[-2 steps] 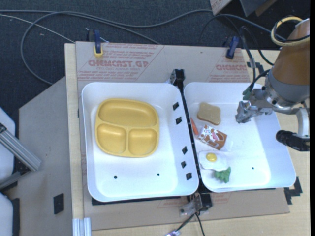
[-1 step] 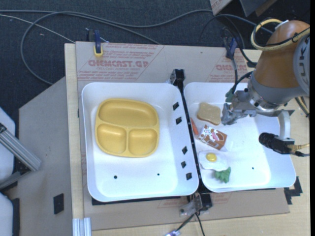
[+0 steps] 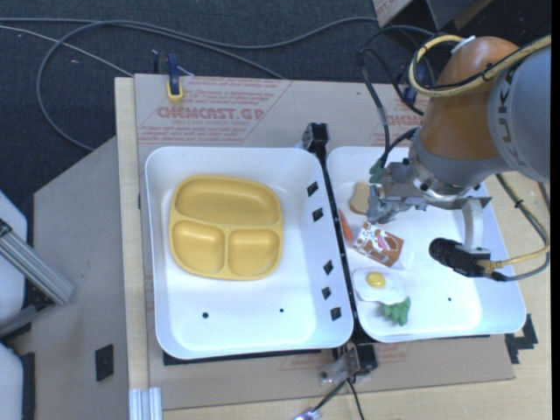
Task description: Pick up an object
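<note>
My gripper (image 3: 378, 217) hangs low over the left part of the right bin (image 3: 455, 313), just above a red and white snack packet (image 3: 380, 245). A tan bread-like piece (image 3: 360, 199) lies right beside the gripper at its upper left. An orange carrot-like stick (image 3: 346, 228) rests near the bin's left wall. Further forward lie a toy fried egg (image 3: 376, 283) and a green broccoli piece (image 3: 396, 311). Nothing is seen between the fingers.
The left bin (image 3: 175, 322) holds a yellow divided plate (image 3: 226, 226). A black divider rail (image 3: 325, 226) with clips separates the two bins. The arm's grey and orange body covers the back of the right bin. Cardboard lies under the bins.
</note>
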You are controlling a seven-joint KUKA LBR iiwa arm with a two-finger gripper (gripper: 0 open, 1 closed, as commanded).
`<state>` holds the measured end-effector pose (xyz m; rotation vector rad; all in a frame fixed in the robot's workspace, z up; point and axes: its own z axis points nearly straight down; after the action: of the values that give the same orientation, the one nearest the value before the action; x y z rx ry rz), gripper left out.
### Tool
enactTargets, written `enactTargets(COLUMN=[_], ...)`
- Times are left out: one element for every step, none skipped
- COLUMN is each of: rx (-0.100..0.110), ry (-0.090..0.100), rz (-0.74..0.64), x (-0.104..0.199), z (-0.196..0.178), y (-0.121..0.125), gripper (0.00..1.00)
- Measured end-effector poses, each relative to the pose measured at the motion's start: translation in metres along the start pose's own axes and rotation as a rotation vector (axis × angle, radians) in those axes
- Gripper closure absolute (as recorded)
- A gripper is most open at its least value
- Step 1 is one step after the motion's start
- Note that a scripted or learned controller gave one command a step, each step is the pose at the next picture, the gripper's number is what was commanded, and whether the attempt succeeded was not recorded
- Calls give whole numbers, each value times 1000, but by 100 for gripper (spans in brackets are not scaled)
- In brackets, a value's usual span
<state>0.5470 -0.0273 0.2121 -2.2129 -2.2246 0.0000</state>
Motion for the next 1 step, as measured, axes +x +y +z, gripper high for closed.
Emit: enactTargets(rx=[1], ry=[1], rz=[-1], x=[53], z=[6], y=[-3], gripper=[100])
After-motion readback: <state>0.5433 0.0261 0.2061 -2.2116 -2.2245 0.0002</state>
